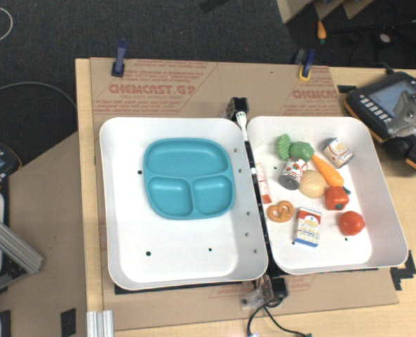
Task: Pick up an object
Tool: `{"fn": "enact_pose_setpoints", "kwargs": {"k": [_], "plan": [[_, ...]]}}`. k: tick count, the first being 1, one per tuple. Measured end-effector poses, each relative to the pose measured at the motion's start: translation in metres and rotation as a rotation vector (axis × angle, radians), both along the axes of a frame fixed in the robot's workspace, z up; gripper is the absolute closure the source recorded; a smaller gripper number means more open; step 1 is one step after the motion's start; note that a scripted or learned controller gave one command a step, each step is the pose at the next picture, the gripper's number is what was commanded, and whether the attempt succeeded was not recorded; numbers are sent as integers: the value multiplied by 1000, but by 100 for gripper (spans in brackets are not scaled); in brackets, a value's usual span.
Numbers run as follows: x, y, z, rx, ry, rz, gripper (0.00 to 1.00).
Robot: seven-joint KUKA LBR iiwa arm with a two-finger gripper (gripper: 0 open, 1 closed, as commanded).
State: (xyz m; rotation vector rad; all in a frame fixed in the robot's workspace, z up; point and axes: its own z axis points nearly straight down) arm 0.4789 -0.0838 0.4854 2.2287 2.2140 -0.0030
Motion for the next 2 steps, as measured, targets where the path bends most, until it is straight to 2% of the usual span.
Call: {"fn": "enact_pose_setpoints", "kwargs": {"k": [1,2], "plan": [[1,46,31,1,-9,11,100],[13,-13,-67,1,9,0,100]]}}
